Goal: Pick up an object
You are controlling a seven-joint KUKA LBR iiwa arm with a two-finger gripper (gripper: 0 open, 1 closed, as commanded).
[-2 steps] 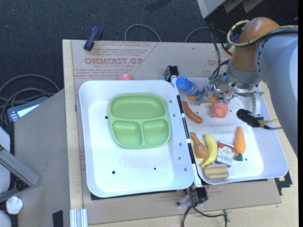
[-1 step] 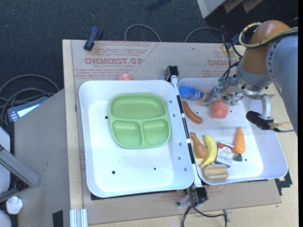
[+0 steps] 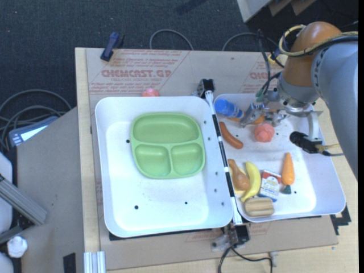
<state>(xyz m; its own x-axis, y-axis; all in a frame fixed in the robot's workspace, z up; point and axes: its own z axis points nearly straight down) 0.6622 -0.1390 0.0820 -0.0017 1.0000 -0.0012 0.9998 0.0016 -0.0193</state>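
Hovering low in right bin [image 3: 333, 192], gripper [image 3: 263, 114] just above pink ball [image 3: 264, 132], beside blue bottle [image 3: 225, 107]; grip state can't tell. Likely lining up on ball; nothing visibly held.

The desk [image 3: 170, 64] is showing a brown top sheet printed with red lettering. Two shallow white bins are sitting on it side by side, edges touching: the left bin [image 3: 114, 209] and the right bin [image 3: 327, 195]. A small pink object [image 3: 150, 92] is lying on the sheet just behind the left bin, and a blue clip [image 3: 111, 45] is gripping the desk's far left corner.
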